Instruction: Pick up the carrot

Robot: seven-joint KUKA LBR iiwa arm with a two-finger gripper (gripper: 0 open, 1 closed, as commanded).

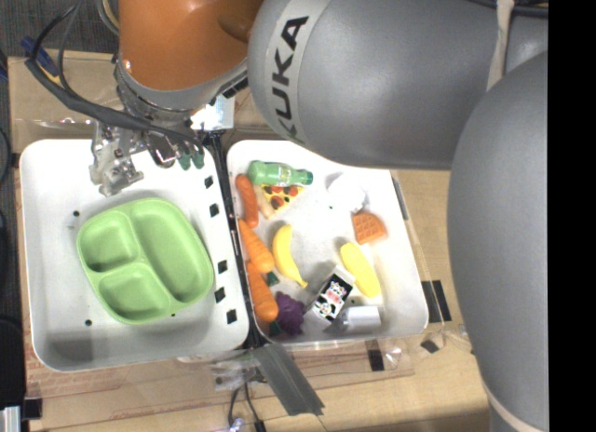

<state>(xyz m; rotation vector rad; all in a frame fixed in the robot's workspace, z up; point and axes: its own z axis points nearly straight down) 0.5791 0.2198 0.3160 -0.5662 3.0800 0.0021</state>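
Orange and long, the carrot (259, 270) lies in the right bin (408, 267), close against the wall that this bin shares with the left bin (42, 235). It runs along that wall, with one end near the purple grapes (290, 313) at the front of the bin. Nothing touches the carrot from above.

Just behind the carrot, along the same wall, lies a reddish sausage (246, 196). A green bottle (277, 175) lies further back from the carrot, at the far end of the bin, and a pizza slice (279, 195) is just in front of the bottle. To the right of the carrot is a yellow banana (285, 255). Beyond the banana lie a second yellow piece (359, 270) and an orange-brown waffle-like piece (370, 227). A small black and white carton (331, 298) sits near the grapes, to the right of the carrot's front end.

The gripper (118, 162) is well apart from the carrot, over the far corner of the left bin. It hangs under the orange band of the grey arm (372, 58). Metal parts are visible there, but I cannot tell how its fingers stand. A green divided plate (142, 258) lies in the left bin, on the other side of the shared wall from the carrot.
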